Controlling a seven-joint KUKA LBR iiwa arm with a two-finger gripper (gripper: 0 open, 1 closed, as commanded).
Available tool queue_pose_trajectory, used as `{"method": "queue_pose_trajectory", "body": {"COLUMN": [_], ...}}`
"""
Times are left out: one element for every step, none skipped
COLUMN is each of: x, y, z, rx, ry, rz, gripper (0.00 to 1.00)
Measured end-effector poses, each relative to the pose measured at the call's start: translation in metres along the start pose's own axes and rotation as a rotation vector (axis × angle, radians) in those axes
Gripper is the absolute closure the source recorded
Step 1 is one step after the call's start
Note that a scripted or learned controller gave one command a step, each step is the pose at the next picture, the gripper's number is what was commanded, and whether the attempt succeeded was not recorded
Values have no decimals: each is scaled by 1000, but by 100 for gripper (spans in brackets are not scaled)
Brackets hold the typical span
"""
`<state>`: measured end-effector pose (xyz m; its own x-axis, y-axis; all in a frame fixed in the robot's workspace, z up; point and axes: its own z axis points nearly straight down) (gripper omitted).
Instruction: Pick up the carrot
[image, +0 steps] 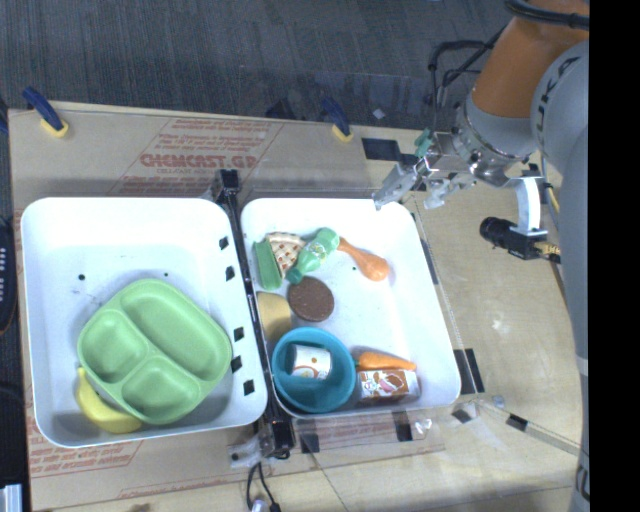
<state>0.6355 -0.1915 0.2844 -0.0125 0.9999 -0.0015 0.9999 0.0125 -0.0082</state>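
Two shallow white bins sit side by side, the left bin (40, 300) and the right bin (425, 300). In the left one I count one green divided plate (155, 350) and one yellow thing (100, 412) tucked under its edge. The right one has more: one carrot (385, 361), one blue bowl (313, 372) with one small cup (310, 363) inside, one brown disc (311, 299), one waffle piece (283, 250), one green bottle (313, 251), one orange drumstick-shaped toy (365, 261), and one labelled packet (386, 384).

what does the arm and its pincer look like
The arm is grey with an orange band above the wrist, and black cables loop beside it. The pincer is small, metallic and silvery, with thin fingers, a spot of green and a white bracket beside its mount.
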Motion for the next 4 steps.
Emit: {"method": "queue_pose_trajectory", "body": {"x": [-17,-17,-15,56], "y": [-34,17,19,-29], "z": [162,192,181,131], "rx": [15,0,2,-5], "ry": [4,0,-2,1], "rz": [-75,-197,-206,-173], "gripper": [0,0,100,100]}}
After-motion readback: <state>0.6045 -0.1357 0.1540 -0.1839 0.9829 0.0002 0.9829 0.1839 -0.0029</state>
